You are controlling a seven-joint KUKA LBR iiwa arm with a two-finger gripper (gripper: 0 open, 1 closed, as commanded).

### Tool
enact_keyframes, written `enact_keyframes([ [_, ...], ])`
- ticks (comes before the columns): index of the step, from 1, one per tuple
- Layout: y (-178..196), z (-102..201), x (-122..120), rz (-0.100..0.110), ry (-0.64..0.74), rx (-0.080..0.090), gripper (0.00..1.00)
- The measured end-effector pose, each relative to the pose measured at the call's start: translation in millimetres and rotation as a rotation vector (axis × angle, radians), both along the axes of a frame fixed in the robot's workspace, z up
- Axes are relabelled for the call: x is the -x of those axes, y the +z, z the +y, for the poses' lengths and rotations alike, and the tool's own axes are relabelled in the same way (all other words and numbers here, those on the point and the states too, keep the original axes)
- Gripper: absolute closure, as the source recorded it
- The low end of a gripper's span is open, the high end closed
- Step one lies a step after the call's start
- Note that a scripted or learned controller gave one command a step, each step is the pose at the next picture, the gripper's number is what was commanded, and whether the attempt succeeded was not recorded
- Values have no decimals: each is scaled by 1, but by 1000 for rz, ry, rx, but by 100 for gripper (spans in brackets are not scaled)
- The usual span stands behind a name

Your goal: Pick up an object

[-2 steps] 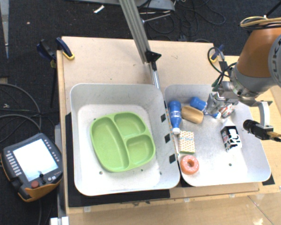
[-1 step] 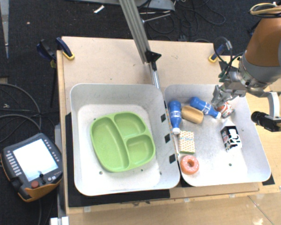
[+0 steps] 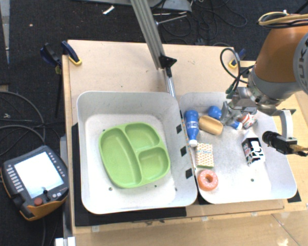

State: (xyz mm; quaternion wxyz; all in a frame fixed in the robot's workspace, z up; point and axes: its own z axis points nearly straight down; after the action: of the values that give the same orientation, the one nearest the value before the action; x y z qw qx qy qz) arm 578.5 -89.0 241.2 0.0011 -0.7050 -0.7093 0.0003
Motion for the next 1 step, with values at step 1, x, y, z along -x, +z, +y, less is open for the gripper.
enact_keyframes([
  [1,-9,49,11,0,2,0,100],
])
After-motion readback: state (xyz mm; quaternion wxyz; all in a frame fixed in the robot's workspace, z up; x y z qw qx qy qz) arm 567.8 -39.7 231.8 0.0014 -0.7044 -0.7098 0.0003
